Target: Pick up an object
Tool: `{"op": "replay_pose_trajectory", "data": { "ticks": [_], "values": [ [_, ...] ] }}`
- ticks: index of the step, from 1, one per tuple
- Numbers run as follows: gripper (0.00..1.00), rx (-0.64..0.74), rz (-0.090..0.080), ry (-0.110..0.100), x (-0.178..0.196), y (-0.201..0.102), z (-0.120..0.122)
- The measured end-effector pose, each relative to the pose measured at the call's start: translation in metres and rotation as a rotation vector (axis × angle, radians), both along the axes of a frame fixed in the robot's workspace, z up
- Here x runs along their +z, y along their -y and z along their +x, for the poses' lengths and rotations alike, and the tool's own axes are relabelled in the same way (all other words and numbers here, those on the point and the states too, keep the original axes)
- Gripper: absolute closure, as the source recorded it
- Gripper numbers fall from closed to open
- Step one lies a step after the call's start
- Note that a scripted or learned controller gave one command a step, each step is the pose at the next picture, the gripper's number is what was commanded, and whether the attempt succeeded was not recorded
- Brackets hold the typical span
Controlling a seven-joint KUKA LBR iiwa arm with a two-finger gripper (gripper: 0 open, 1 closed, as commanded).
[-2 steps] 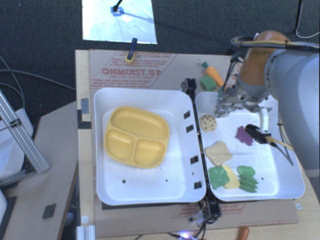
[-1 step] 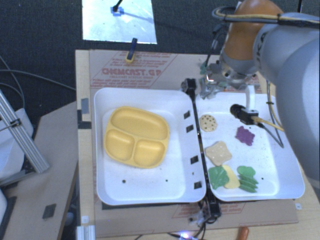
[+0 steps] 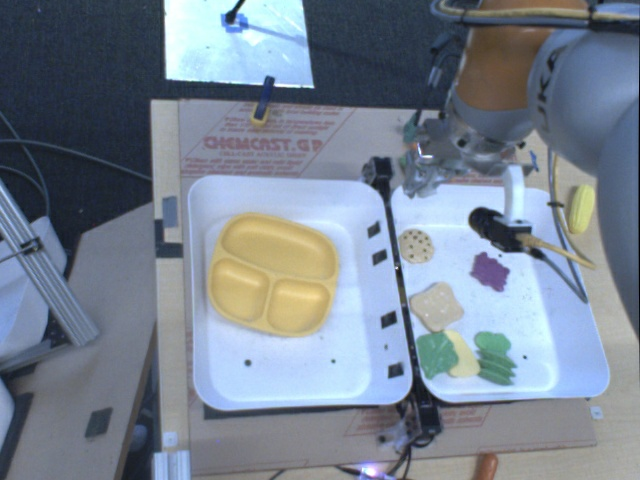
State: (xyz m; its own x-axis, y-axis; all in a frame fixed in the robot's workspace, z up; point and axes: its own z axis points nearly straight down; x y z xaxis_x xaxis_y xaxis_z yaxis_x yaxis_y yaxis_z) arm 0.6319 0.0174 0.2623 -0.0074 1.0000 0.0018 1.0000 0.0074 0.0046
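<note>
I am looking at the gripper point(image 3: 425, 171) first, and I cannot tell from here whether it is open or closed; the metal parts are blurring together under the wrist. I am not seeing any object in it. It is hanging over the far left corner of the right bin point(image 3: 575, 313), close to the wall between the two bins.

Nearest to it, the round cookie point(image 3: 415, 245) is lying on the bin floor, a little toward me from the gripper and apart from it. Further toward me the toast slice point(image 3: 436, 306) is lying flat, and the purple piece point(image 3: 489, 270) is sitting to its right. Along the near side, a green leaf point(image 3: 434, 353), a yellow piece point(image 3: 463, 356) and a second green piece point(image 3: 495, 358) are lying in a row and touching one another.

In the left bin point(image 3: 205, 368) a yellow divided tray point(image 3: 272, 273) is resting.

The grey arm point(image 3: 590, 78), with its orange band point(image 3: 510, 38), is reaching in from the upper right.
</note>
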Motion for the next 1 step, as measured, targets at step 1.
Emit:
{"op": "replay_pose_trajectory", "data": {
  "ticks": [1],
  "values": [
    [1.00,-0.008,-0.001,-0.015,-0.0822,0.0100,-0.0784]
  ]
}}
